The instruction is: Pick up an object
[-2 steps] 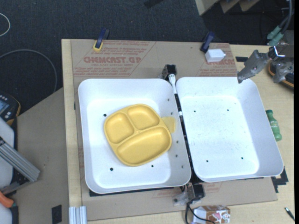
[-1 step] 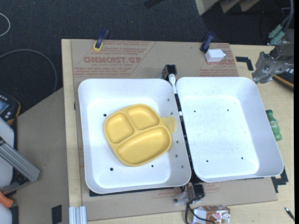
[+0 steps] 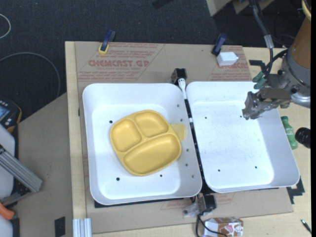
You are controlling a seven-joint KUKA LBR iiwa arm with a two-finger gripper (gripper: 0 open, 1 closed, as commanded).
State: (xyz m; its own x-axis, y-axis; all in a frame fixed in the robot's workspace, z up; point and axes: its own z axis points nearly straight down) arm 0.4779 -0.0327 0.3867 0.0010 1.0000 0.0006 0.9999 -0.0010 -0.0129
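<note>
Locate the yellow divided plate [image 3: 145, 142] in the left bin [image 3: 94, 132]: it lies flat near the middle of the bin floor, turned at an angle, its three compartments facing up, with a small pale yellow flat piece [image 3: 178, 131] touching its right edge. Note that the claw [image 3: 250, 110] hangs over the upper right part of the right bin [image 3: 237, 177], well apart from the plate, and nothing shows between its fingers. You cannot tell from this view whether the claw's fingers stand apart or together, since they appear as one dark grey mass.
</note>
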